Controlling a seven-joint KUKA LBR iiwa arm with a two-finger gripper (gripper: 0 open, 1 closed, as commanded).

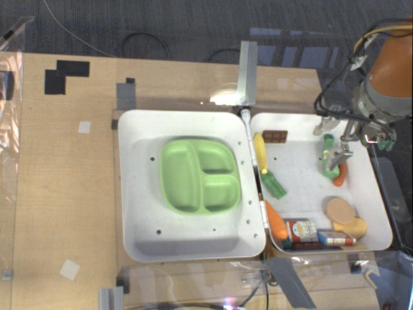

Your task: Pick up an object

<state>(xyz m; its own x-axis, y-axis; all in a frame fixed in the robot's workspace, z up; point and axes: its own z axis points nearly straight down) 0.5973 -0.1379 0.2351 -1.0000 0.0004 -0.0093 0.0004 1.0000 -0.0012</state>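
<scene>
Small green plastic piece [329, 152] beside an orange carrot-shaped toy [339, 173], near the right white bin's [382, 202] far wall, gripper [337, 162] over them — jaw state unclear, bare floor mid-bin.

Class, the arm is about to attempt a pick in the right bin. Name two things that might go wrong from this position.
1. The gripper sits over a green item with an orange piece touching it; it may catch both or nudge one aside.
2. That spot lies near the right bin wall, so the target could slide against it.
</scene>
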